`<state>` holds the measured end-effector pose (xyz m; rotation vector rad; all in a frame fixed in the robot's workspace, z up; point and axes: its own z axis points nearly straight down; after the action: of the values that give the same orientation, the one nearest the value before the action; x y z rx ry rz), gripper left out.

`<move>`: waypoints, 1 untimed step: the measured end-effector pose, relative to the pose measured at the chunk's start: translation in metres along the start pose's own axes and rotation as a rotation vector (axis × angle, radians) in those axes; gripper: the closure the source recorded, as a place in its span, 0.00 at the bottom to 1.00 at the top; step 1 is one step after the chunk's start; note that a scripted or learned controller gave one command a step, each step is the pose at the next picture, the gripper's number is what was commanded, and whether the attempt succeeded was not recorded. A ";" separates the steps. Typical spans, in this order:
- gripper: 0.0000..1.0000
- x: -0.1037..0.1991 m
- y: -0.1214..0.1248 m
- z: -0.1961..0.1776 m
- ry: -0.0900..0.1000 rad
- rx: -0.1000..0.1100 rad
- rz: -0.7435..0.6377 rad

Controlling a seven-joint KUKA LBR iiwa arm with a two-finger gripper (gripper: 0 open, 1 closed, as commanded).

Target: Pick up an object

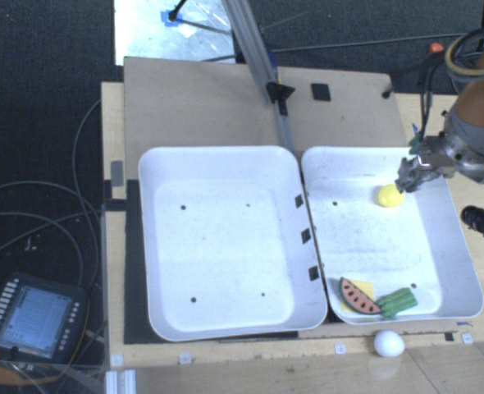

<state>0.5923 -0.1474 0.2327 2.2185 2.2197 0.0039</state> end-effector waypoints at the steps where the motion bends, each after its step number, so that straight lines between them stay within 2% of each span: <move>1: 1.00 0.000 0.001 -0.053 0.000 -0.001 0.000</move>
<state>0.5931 -0.1476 0.2857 2.2173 2.2191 0.0052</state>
